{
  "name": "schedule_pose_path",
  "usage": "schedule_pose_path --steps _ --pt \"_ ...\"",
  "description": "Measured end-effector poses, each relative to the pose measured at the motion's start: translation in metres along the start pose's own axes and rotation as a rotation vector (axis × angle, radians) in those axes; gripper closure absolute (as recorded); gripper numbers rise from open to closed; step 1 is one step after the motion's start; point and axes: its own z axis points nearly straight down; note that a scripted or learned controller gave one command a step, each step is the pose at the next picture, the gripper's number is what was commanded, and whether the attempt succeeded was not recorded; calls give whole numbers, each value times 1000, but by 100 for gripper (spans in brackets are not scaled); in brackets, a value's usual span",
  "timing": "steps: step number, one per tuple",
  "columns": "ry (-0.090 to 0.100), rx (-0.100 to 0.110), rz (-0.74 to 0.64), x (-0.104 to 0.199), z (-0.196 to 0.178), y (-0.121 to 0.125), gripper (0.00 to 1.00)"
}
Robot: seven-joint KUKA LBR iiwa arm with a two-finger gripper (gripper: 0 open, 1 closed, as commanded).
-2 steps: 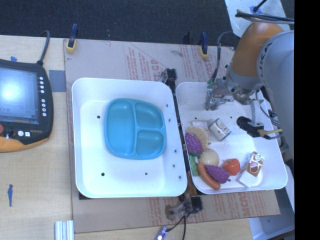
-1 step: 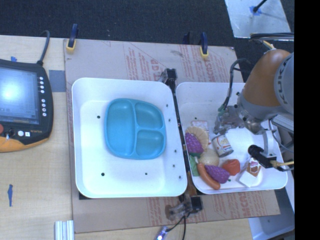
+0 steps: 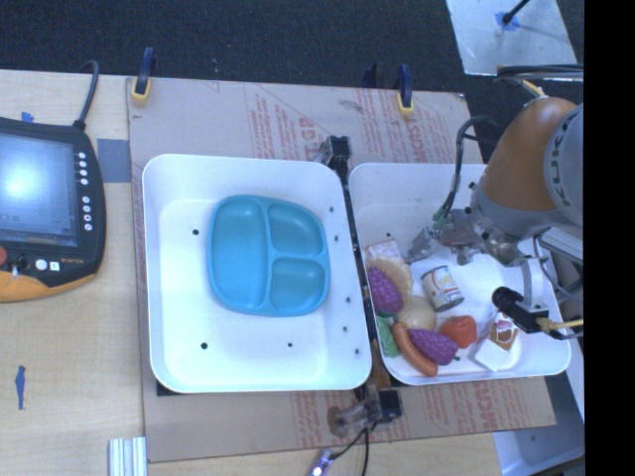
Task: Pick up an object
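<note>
Overhead, the claw [image 3: 448,238] hangs above a can [image 3: 442,288] (right bin [image 3: 417,186]).

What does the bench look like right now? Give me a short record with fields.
left bin: holds a blue divided plate
right bin: toy food heaped at its near end, including a can, purple grapes, a carrot
arm: over the right bin
gripper: above the pile, nothing seen held
</note>
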Motion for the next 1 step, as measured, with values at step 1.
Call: schedule_pose_path --steps 1 --pt "1 1 -1 -2 5 -41 0"
